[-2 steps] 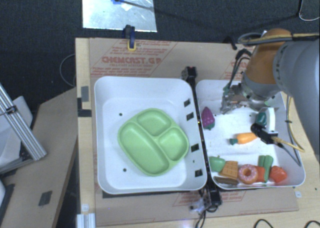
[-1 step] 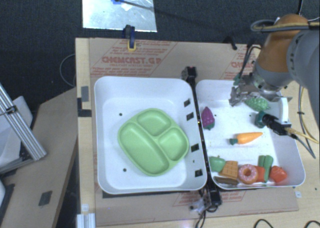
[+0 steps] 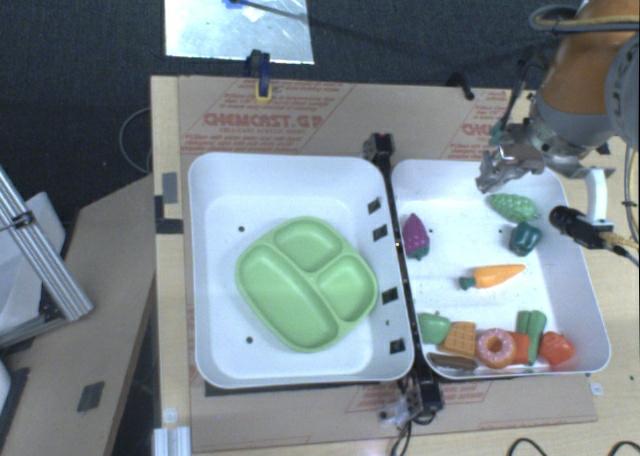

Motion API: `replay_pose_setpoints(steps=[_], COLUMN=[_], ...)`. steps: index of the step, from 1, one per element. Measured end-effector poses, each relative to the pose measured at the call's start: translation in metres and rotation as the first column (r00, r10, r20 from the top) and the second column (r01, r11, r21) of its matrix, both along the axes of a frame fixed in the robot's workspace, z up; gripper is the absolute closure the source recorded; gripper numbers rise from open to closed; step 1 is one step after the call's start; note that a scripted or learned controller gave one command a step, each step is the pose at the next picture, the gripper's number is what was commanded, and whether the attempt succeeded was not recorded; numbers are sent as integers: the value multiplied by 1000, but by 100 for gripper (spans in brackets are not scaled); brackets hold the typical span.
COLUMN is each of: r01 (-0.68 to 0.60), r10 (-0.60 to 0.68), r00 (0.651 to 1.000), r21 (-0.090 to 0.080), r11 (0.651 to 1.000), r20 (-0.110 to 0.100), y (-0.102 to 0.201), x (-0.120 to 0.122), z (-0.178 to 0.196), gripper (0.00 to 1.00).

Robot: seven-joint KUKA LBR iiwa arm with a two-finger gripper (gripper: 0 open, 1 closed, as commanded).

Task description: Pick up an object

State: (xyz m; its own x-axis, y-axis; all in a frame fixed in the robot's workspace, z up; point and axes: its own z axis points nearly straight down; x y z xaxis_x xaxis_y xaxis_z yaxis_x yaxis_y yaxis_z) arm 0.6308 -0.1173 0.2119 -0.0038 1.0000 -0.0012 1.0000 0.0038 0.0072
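Observation:
The right bin [image 3: 580, 289] holds several toy foods. A bumpy green vegetable [image 3: 513, 207] lies near its far edge, with a teal pepper [image 3: 524, 237] just below it. An orange carrot [image 3: 495, 275] lies mid-bin and a purple eggplant [image 3: 414, 235] rests by the left wall. Along the near edge sit a green apple [image 3: 434, 326], a waffle [image 3: 460, 338], a pink donut [image 3: 495, 346], a green piece [image 3: 530, 324] and a red tomato [image 3: 556, 348]. My gripper [image 3: 496, 174] hangs over the bin's far edge, just up and left of the bumpy green vegetable, with nothing seen in it.
The left bin [image 3: 220, 194] holds a light green divided plate [image 3: 305, 282]. A black divider with clips [image 3: 392, 244] runs between the bins. Cardboard [image 3: 300, 114] lies under both bins, and a shiny sheet [image 3: 238, 4] lies on the floor behind.

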Motion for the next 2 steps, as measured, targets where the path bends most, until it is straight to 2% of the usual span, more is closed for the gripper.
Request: replay_pose_setpoints(steps=[1, 2], r01=[0, -5], r10=[0, 5], r00=[1000, 1000], r21=[1, 3], r11=[1000, 1000], r20=[-3, -7], y=[0, 44], x=[1, -31], z=[13, 24], gripper=[100, 100])
